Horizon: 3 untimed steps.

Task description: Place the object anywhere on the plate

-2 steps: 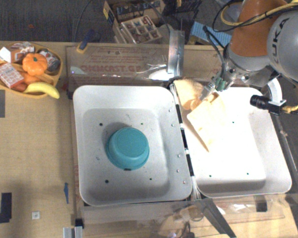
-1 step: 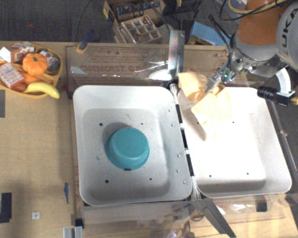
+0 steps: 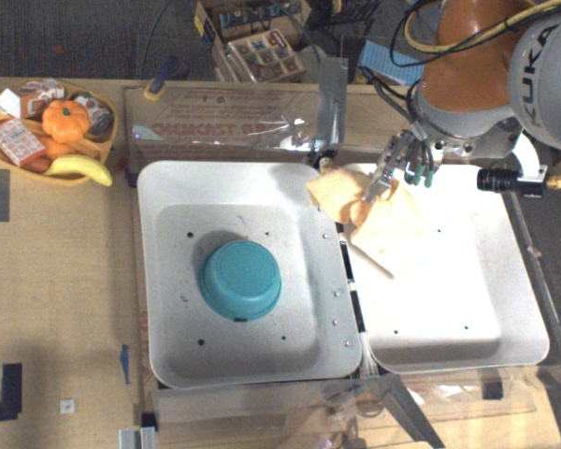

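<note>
Gripper [image 3: 385, 181]: at the upper left corner of the right bin [image 3: 467, 335], fingers pointing down-left onto a pale yellow cloth [image 3: 393, 221]; whether they pinch it is hard to tell.
Cloth: lies crumpled in that corner, one edge draped over the rim between the bins.
Plate [image 3: 242, 280]: a teal round dish, apparently upside down, mid left bin [image 3: 168, 213], well apart from the cloth.

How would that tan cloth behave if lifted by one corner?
The cloth lies flat and creased over the right bin's corner, so it's probably floppy and light. It would likely drape and sag, and drag rather than slide if pushed.
</note>
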### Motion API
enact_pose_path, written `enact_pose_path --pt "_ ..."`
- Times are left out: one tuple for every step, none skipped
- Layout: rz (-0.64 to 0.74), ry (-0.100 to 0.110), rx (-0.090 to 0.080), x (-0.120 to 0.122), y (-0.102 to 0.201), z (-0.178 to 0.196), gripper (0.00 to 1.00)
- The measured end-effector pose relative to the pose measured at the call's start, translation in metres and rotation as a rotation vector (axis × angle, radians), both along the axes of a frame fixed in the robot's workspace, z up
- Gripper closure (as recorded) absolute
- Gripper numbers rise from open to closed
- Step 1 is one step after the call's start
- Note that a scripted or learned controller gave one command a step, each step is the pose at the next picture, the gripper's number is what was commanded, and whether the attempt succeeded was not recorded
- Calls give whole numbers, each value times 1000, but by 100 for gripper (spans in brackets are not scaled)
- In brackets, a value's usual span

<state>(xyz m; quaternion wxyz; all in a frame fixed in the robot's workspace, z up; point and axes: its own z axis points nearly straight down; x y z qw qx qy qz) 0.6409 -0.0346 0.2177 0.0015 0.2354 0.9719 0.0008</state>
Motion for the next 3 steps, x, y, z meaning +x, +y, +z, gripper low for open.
enact_pose_path --pt "400 -1 -1 -34 49 7 100" --pt "477 0 -1 -62 83 1 100" --pt "480 0 0 -88 128 7 100"
